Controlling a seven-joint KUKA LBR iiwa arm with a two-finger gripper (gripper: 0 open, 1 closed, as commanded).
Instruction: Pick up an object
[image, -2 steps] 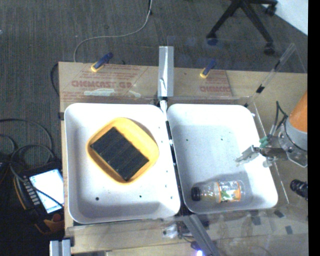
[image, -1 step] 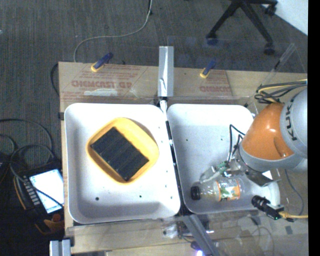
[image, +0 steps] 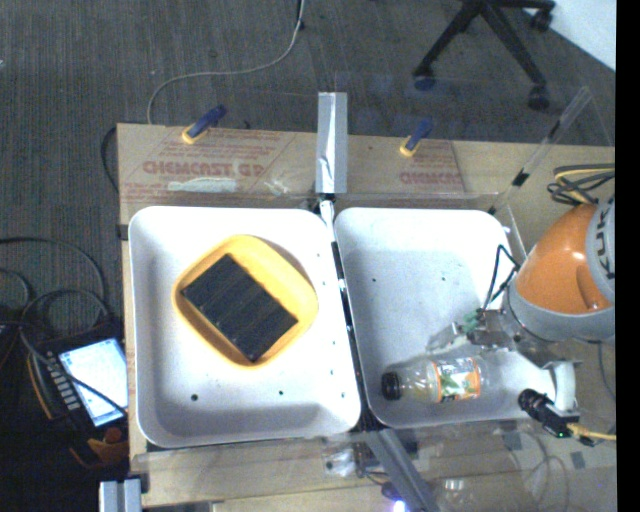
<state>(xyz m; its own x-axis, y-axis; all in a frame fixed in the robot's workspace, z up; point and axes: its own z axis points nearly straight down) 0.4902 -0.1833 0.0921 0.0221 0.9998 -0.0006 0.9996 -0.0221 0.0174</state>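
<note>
White plastic bins sit side by side on the bench. Left bin (image: 160, 400): a yellow dish (image: 195, 275) with a dark ribbed slab (image: 240, 307) lying in it. Right bin (image: 420, 250): a clear bottle (image: 435, 381) on its side toward 6 o'clock, dark cap pointing to 9 o'clock, green-orange label. The gripper (image: 470, 332) is low in this bin, just beside the bottle at its 1 o'clock; whether it is spread or pressed together, I cannot tell. Orange band (image: 560, 265) at 3 o'clock.

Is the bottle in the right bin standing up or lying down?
Lying down. The bottle rests on its side on the floor of the right bin, dark cap pointing toward the left bin, label facing up.
</note>
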